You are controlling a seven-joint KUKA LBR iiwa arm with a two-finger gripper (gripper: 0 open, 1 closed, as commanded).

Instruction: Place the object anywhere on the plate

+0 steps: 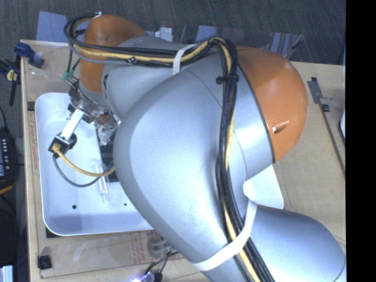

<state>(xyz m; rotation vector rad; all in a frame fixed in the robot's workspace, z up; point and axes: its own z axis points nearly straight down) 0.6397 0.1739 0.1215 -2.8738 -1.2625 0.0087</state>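
Arm of grey metal with orange bands (194, 145) reaches in from the right and bends down over the shallow white plastic bin (50, 157) on the pale wooden table (305, 157), covering most of it. The tool (94, 119) hangs low near the bin's upper left, its wrist trailing a yellow and grey cable loop (76, 172). The arm's bulk hides the object and plate, so their places, and how the object would handle, cannot be judged. Whether the tool grips anything cannot be told.
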